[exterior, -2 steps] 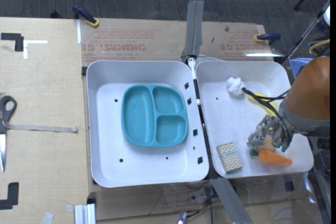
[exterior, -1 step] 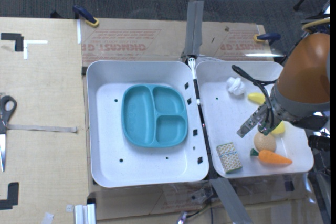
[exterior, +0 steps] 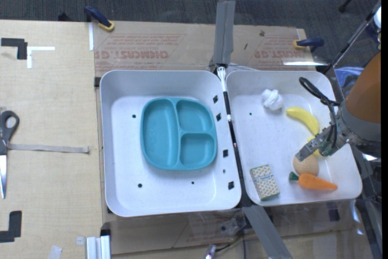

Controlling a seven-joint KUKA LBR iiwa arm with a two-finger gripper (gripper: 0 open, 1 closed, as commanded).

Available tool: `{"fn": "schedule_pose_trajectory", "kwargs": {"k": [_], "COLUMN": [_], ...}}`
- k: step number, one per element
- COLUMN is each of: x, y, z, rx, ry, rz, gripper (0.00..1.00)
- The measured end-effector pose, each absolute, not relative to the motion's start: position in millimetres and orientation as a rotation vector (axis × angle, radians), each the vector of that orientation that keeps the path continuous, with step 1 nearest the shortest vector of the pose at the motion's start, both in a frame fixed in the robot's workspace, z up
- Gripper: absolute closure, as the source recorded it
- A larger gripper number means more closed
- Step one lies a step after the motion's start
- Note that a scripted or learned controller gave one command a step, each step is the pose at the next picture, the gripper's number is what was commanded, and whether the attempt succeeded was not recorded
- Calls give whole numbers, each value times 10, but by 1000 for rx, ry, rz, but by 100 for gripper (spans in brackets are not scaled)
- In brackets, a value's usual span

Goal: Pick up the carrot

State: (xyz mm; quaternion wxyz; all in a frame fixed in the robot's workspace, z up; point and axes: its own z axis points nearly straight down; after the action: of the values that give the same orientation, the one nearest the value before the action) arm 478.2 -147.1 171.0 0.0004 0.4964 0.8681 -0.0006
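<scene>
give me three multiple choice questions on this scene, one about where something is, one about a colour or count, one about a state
1. Where does the carrot lie?
A. on the teal tray
B. in the right bin's near right corner
C. on the bench outside the bins

2. How many compartments does the teal tray have?
A. two
B. three
C. five

3. What is the carrot's state?
A. lifted clear of the bin
B. standing upright on the tray
C. lying flat on the bin floor

Answers:
1. B, since the carrot rests in the right bin near its front right corner.
2. B, one long section and two smaller ones are visible.
3. C, it lies on its side on the floor, below the gripper, which hovers by the beige round item.
</scene>
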Motion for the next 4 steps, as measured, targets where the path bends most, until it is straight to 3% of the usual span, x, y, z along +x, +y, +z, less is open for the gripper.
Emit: {"fn": "schedule_pose_trajectory", "kwargs": {"k": [1,2,3,4], "x": [4846,4792,4795,4790], "y": [-862,-846,-584,-1353], "z": [2224,1915,1916,2357], "rx": [1879,1825,1630,1537], "ry": [2514,2555,2683,2736], "rz": [0,-1,0,-1], "gripper": [100,100,100,100]}}
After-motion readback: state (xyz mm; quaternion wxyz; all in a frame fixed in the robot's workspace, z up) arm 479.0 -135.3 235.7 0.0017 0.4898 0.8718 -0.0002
